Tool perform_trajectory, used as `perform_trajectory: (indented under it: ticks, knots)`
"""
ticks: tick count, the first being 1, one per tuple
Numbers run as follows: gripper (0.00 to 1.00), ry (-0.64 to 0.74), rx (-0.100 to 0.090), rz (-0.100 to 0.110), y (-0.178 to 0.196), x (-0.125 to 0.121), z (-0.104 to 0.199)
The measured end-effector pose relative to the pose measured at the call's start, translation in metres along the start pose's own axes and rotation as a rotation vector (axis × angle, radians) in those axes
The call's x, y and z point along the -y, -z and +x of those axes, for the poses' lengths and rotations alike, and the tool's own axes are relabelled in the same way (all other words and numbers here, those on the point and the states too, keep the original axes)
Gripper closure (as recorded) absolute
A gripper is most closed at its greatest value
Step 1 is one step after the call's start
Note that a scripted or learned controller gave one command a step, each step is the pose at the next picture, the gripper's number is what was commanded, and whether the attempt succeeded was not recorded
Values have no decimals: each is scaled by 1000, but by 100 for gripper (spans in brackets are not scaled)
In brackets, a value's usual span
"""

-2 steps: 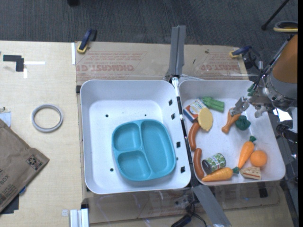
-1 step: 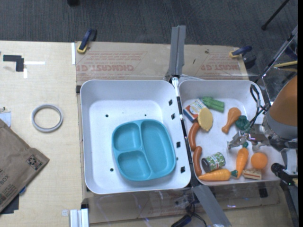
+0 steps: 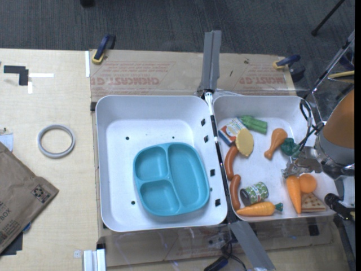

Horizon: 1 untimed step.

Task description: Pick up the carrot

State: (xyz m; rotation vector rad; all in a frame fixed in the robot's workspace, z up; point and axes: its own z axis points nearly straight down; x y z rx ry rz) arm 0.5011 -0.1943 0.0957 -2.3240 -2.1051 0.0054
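Note:
An orange carrot [image 3: 258,209] with a green top lies along the front wall of the right bin [image 3: 265,110]. A second orange, carrot-like cone [image 3: 294,195] lies lengthwise near that bin's right side, its broad end toward the back. My gripper [image 3: 294,169] hangs low in the right bin, directly over that broad end and beside an orange ball [image 3: 308,183]. Nothing visibly hangs from the gripper. The arm's orange band [image 3: 343,123] sits at the right edge.
The right bin also holds a drumstick [image 3: 275,142], a green vegetable [image 3: 252,124], a yellow piece [image 3: 245,143], two sausages [image 3: 230,159], a small can [image 3: 255,193], a teal item [image 3: 290,147] and a waffle piece [image 3: 313,203]. A blue divided plate [image 3: 169,178] lies in the left bin [image 3: 113,151].

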Motion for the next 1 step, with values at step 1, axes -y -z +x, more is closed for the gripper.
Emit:
perform_trajectory:
  ticks: [1]
  knots:
    - [100,-214,2,-2,121,1,61]
